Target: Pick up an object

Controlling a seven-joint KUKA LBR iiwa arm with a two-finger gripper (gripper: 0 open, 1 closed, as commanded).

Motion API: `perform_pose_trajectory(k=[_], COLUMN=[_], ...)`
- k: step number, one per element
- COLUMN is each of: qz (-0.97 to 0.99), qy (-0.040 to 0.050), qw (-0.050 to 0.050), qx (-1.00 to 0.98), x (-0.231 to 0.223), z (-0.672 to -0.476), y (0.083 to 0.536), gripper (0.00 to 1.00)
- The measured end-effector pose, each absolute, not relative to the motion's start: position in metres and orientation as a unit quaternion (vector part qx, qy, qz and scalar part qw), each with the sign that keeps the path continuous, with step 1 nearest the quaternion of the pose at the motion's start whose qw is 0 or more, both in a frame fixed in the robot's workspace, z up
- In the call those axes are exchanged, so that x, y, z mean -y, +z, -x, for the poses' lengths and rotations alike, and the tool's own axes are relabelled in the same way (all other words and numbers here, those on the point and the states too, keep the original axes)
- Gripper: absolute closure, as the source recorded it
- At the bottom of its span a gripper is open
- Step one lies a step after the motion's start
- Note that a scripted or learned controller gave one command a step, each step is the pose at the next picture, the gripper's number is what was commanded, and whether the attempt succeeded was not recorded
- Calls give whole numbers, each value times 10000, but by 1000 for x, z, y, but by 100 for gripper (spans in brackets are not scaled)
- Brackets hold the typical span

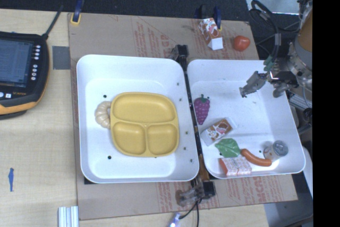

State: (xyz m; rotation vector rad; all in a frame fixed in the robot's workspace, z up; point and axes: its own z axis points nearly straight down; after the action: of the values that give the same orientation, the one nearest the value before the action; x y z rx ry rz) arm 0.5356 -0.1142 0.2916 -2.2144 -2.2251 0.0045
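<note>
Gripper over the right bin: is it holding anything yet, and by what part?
Nothing is held. The gripper hangs with nothing between its fingers over a bare part of the right bin.

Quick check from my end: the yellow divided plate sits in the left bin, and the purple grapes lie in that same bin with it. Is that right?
Not quite. The yellow divided plate does sit in the left bin, but the purple grapes lie in the right bin, close against its left wall. The camera view shows this.
</note>
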Motion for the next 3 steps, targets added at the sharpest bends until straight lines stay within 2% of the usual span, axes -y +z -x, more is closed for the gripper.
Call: perform_pose_trajectory(k=[1, 2, 3], qz=[7053, 7047, 7050], qy=[23, -38, 13], qw=[19, -23, 8], qx=[7089, 7095, 7092], x=[94, 96, 93], z=[-538, -518, -547], y=[166, 109, 92], gripper=[0, 0, 0])
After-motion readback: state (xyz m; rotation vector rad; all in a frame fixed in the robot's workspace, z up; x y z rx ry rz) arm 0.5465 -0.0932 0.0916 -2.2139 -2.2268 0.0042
